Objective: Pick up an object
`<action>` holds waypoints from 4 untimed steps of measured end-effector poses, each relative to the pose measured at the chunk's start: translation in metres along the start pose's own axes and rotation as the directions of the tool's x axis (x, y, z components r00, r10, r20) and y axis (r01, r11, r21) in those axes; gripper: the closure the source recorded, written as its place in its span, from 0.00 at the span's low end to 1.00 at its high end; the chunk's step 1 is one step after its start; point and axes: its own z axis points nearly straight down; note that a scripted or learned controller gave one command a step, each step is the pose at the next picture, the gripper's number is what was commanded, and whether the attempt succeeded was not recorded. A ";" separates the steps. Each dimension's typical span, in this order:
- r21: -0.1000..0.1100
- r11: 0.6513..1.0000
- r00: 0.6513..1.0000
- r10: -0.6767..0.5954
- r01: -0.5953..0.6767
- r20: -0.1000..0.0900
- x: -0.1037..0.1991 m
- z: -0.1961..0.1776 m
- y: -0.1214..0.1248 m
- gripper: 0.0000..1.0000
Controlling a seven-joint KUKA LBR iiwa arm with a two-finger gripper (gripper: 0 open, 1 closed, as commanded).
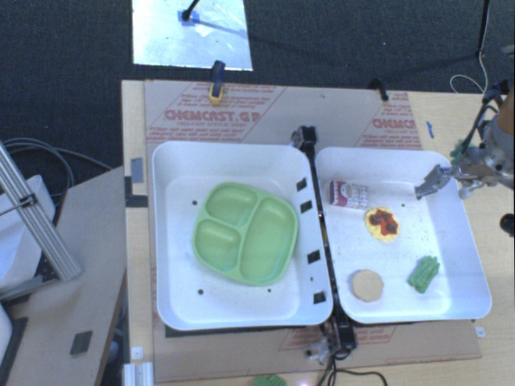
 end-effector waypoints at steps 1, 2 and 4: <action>0.006 1.000 1.000 0.002 -0.002 -0.003 0.020 0.052 -0.041 0.00; 0.004 1.000 1.000 0.006 -0.006 -0.001 -0.002 0.133 -0.097 0.00; -0.004 1.000 1.000 0.003 -0.003 0.002 -0.002 0.119 -0.092 0.00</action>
